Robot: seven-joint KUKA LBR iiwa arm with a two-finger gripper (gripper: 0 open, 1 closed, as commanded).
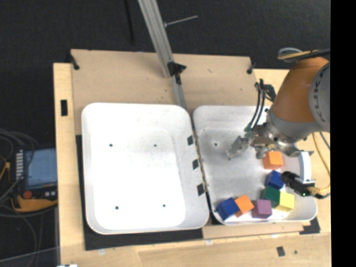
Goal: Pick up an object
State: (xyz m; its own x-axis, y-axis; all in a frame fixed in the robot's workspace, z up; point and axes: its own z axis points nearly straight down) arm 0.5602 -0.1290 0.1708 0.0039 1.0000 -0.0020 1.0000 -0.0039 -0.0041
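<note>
Reaching in over the right bin [222,128], the arm [297,102] hangs its gripper [238,147] above that bin's bare floor, toward its middle; nothing shows between the fingers, and whether they stand apart or together cannot be told. The blocks lie along the bin's near and right sides: an orange block [272,159] by the wrist, then blue [274,179], green [272,194] and yellow [286,200], with purple [262,208], another orange [244,204] and another blue [227,208] at the near wall. The left bin [139,166] sits beside it.
</note>
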